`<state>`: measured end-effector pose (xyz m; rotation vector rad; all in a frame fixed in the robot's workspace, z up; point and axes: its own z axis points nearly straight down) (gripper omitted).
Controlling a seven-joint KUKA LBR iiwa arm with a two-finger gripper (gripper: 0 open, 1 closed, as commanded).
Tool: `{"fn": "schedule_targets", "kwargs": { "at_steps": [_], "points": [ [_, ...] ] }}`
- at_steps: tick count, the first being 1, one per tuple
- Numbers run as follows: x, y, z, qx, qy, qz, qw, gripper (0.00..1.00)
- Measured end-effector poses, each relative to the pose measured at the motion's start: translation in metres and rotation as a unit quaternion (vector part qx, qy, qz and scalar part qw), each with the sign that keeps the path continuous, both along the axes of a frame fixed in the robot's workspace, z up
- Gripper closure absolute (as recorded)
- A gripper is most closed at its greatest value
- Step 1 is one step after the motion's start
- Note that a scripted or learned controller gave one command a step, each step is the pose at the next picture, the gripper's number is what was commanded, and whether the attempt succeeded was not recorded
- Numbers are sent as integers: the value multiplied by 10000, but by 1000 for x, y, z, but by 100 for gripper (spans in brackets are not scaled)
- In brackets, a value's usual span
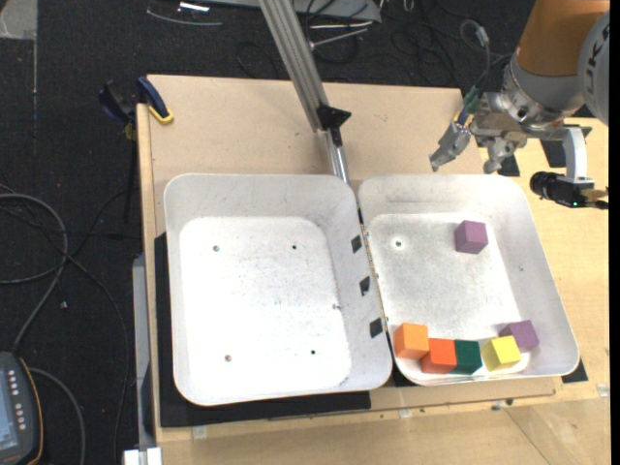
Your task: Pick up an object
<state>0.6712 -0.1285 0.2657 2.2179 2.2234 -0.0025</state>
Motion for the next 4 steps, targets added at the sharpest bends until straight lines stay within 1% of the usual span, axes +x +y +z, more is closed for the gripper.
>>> {"fn": "schedule_targets", "kwargs": {
  "at_steps": [1, 2, 3, 4],
  "points": [
    [9, -64, -60, -4, 21, -39, 10000, 0],
    [9, -72, -175, 11, 33, -16, 10000, 0],
    [-18, -46, -60, 2, -42, 0, 10000, 0],
    [-20, -82, -175, 8, 30, -24, 10000, 0]
  ]
}}
